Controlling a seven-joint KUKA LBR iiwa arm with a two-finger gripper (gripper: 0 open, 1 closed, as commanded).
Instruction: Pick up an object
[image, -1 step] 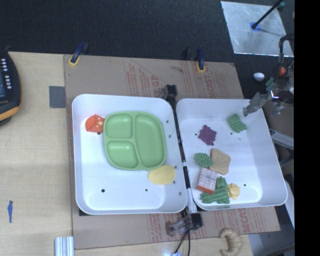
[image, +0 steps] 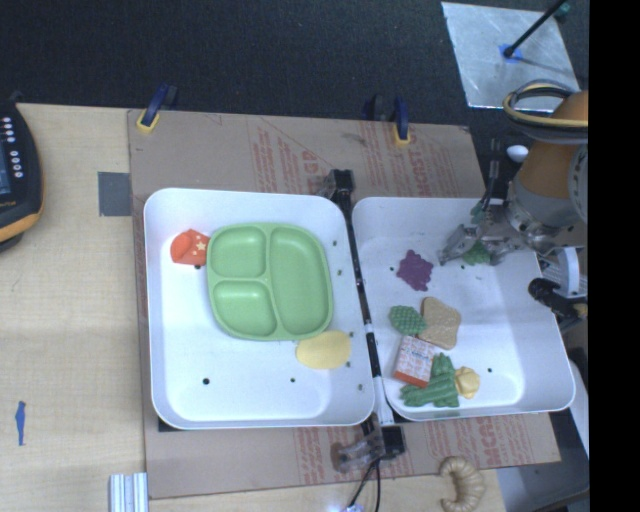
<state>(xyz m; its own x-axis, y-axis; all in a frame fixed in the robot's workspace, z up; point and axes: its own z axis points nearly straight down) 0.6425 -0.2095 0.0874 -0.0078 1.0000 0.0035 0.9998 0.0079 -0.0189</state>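
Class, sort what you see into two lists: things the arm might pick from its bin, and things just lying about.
Job: purple piece, green waffle, toast, red packet, gripper.
Lying about: green divided plate, yellow piece, red piece.

A cardboard sheet (image: 300, 150) lies on a wooden bench (image: 70, 340), held by two blue clamps (image: 155, 105) at its far edge. A black and orange handset (image: 15, 170) rests at the bench's left side. A grey tape square (image: 114, 193) sits beside the sheet. A curled tan object (image: 463, 483) lies near the front edge.
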